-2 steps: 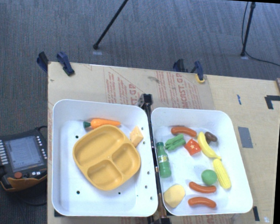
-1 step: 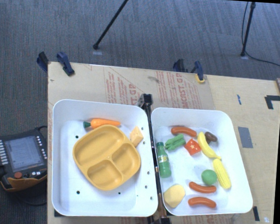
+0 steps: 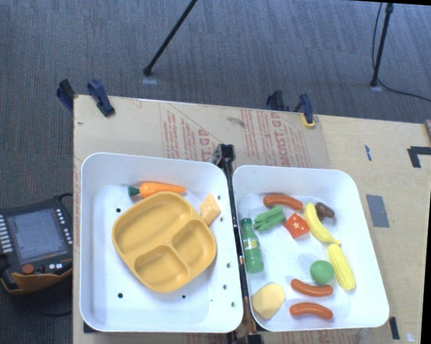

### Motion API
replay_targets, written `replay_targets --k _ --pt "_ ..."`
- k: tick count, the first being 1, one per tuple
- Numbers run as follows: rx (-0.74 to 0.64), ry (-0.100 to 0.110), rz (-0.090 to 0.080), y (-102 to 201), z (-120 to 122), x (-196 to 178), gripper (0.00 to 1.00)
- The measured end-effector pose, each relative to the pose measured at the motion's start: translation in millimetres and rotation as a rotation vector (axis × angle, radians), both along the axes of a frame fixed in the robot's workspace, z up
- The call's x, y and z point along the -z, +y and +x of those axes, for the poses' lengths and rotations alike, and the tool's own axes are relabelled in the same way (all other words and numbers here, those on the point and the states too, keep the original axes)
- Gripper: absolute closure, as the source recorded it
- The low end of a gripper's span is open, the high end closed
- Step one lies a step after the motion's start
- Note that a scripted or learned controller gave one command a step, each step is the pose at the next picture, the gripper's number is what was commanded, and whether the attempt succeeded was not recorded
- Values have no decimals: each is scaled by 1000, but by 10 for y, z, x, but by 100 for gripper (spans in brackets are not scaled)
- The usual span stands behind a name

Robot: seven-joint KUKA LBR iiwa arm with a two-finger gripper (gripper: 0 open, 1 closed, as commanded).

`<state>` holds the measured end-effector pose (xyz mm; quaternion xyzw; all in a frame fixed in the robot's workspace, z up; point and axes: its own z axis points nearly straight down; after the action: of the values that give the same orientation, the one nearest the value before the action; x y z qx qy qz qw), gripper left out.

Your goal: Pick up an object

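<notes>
The right bin [image 3: 361, 209] holds several toy foods: a green bottle [image 3: 251, 245], a yellow banana [image 3: 317, 222], a corn cob [image 3: 341, 266], a green ball [image 3: 322, 272], a red piece [image 3: 297, 226], a green leafy piece [image 3: 269, 220], a pale yellow lump [image 3: 268, 301] and three sausages [image 3: 282, 201] [image 3: 312, 289] [image 3: 311, 312]. In the left bin [image 3: 95, 195] lie a yellow divided plate [image 3: 164, 241], a carrot [image 3: 158, 189] and a pale cheese wedge [image 3: 210, 209].
Both bins rest on a cardboard-topped bench [image 3: 278, 135] held by blue clamps [image 3: 101, 95] at its far edge. A teach pendant [image 3: 30, 242] lies on the floor to the left. Tripod legs [image 3: 170, 34] stand on the carpet behind.
</notes>
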<state>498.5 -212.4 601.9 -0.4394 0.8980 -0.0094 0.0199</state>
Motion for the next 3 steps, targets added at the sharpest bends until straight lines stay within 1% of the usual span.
replay_targets --k 3 --pt "-1 -21 0 10 42 -321 100"
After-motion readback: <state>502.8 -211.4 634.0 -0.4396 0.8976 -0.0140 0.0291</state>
